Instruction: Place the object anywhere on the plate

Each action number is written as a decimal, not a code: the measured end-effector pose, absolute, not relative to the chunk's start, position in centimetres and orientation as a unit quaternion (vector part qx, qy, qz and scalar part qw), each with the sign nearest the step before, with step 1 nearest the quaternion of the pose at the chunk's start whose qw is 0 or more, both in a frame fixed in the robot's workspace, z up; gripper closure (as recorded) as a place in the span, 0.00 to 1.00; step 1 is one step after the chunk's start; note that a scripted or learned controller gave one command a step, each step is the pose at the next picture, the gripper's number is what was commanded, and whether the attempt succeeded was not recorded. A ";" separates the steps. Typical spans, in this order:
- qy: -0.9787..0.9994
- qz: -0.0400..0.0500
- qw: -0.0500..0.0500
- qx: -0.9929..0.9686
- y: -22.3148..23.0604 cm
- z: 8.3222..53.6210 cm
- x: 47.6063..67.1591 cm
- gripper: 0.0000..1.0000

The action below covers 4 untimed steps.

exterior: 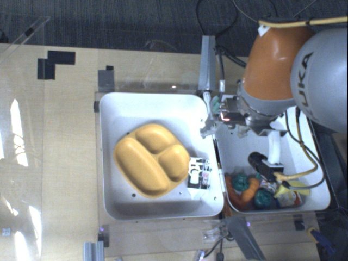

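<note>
Pale bench [54, 145]; yellow divided plate [149, 159] centre-left, black-and-white object [199, 174] at lower-right rim. Gripper [215, 121] higher in frame, grip unreadable. Likely pre-grasp: next, descend onto object

The grey arm [322, 72] reaches in from the right, orange band [274, 64] uppermost, pincer [209, 126] pointing left.

plate [151, 159]: mustard yellow, plain
left bin [106, 162]: white
small item [199, 174]: black and white, busy print
worktop [54, 162]: pale tan
arm [321, 80]: grey, orange band
</note>
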State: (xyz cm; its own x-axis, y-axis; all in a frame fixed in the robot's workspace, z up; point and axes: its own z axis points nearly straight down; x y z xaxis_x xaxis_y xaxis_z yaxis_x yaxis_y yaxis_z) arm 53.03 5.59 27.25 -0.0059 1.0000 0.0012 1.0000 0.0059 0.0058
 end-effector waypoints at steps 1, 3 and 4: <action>0.725 0.003 0.002 0.688 13.6 35.0 49.9 0.00; 0.871 0.003 0.002 0.491 23.5 43.6 48.7 0.00; 0.799 0.002 0.002 0.601 18.4 43.5 49.7 0.00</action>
State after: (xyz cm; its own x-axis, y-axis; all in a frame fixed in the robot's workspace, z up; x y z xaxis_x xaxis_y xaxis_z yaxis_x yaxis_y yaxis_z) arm 49.75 18.43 43.54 -0.2775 0.9607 0.0002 0.9607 0.2775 0.0058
